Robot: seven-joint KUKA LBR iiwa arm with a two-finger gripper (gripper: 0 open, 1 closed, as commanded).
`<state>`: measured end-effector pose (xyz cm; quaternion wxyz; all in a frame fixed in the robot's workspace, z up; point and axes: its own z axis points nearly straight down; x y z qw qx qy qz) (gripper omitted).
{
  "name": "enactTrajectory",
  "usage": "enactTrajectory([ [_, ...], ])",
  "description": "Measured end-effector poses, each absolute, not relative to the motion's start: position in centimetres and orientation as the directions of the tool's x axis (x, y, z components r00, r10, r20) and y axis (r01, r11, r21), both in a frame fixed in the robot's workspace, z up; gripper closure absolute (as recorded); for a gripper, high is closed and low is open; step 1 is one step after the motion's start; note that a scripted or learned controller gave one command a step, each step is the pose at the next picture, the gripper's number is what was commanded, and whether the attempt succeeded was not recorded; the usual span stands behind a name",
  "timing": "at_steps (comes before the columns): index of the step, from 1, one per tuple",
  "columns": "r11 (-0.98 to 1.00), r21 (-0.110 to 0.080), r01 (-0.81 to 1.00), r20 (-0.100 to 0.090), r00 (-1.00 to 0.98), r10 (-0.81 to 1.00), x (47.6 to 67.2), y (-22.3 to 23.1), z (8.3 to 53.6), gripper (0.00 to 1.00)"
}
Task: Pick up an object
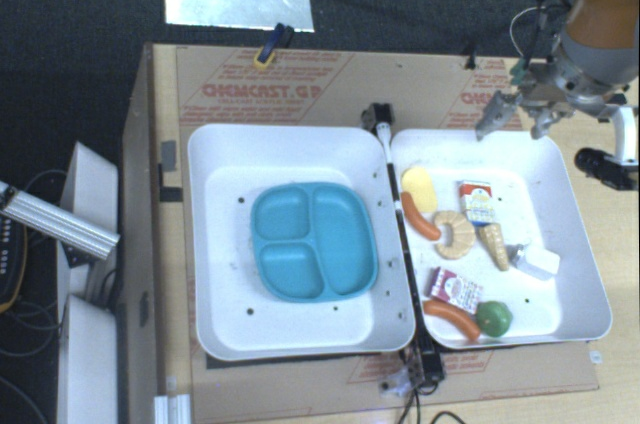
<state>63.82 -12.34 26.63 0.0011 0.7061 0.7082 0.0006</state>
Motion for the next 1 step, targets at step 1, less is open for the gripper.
enactTrajectory([
  [1, 0.002, 0.001, 1.0, 0.0, -0.002, 1.0, 61.92, -14.06, 18.92, 0.0],
])
